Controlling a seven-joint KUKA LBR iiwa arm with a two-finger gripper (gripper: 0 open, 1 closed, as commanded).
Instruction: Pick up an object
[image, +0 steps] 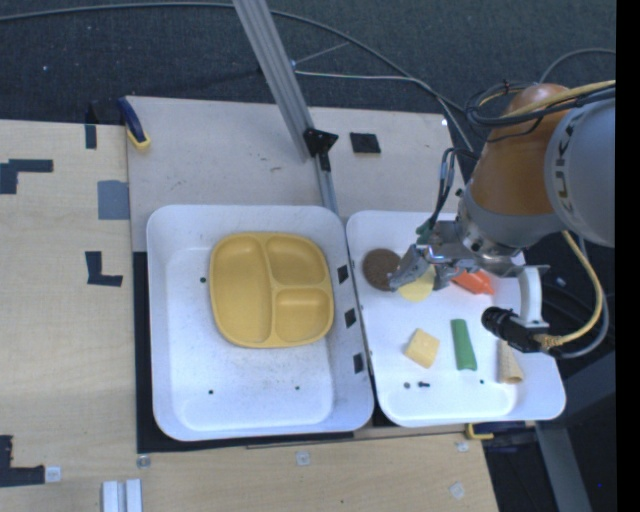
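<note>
Orange piece (474, 282) partly hidden under arm (540, 170), perhaps carrot.

we see a tan wooden bench (60, 300) | dark carpet floor (150, 45) behind it | metal pole (285, 80) slanting across | black tape bits (25, 172) on the wood

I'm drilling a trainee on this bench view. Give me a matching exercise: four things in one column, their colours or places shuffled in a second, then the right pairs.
Things:
1. divided plate
2. stick
3. round disc
4. cube

Descriptions:
A. brown, under the gripper
B. green, in the right bin
C. alone in the left bin
D. pale yellow, left of the stick

Pairs: 1-C, 2-B, 3-A, 4-D
</note>
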